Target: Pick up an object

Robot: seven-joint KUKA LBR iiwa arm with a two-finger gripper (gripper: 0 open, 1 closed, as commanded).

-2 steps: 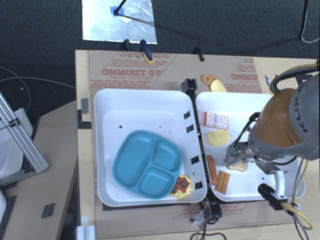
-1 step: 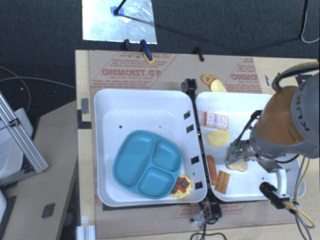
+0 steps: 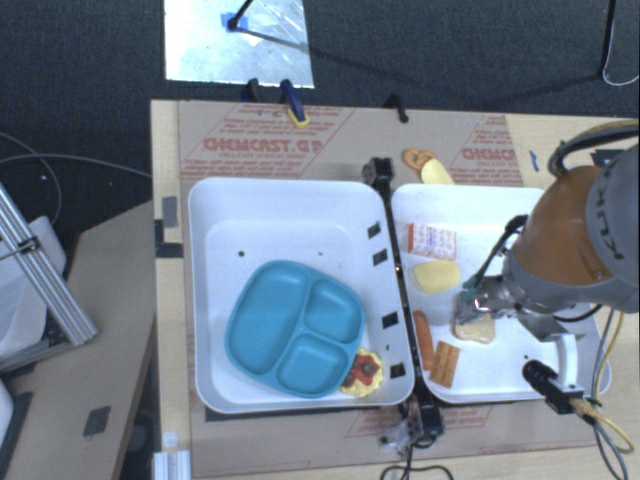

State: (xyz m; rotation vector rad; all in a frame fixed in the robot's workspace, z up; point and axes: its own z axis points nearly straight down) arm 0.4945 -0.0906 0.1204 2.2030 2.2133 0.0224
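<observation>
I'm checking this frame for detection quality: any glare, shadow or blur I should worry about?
In the camera view: lighting is even over both bins, though the white bin walls are bright and nearly washed out; a shiny sheet above the bench shows streaky glare; the arm casts soft shadow near the gripper, dimming the pale item below; overall focus is slightly soft, so the small packet's print is unreadable.

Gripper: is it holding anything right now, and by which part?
Cannot be told: the gripper sits right over a tan food piece in the right bin, contact hidden.

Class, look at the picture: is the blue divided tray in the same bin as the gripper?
No: the blue tray lies in the left bin, the gripper over the right bin.
</observation>
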